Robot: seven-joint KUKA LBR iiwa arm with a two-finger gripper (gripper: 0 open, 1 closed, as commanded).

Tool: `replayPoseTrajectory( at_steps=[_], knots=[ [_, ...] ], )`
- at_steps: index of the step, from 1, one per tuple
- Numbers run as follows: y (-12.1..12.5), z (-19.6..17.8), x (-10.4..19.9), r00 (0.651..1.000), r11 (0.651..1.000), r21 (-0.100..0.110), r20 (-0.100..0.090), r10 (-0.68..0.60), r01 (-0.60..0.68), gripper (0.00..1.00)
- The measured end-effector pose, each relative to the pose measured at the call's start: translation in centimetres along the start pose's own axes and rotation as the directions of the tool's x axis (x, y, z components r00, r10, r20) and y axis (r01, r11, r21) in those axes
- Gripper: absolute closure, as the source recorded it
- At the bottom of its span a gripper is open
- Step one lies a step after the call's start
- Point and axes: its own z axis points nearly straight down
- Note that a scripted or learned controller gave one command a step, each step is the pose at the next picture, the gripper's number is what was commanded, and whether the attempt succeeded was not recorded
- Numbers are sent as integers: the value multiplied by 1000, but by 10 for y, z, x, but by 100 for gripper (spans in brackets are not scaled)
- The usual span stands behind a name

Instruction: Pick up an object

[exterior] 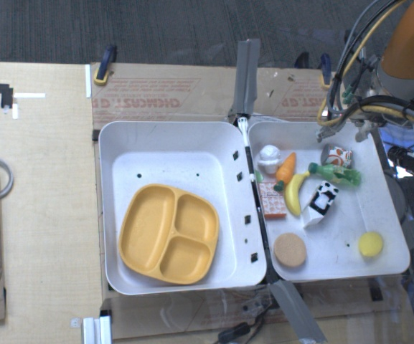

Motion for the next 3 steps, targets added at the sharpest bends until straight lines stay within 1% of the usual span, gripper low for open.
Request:
replayPoseTrajectory(
  at_steps=[1, 2, 3],
  knots=[
    [-34, 127, 27, 995, 995, -2, 1, -99, 99, 0],
    [-34, 126, 26, 995, 995, -2, 1, -99, 99, 0],
    [-50, 125, 43, 971, 971, -4, 9, -239, 239, 0]
  ],
)
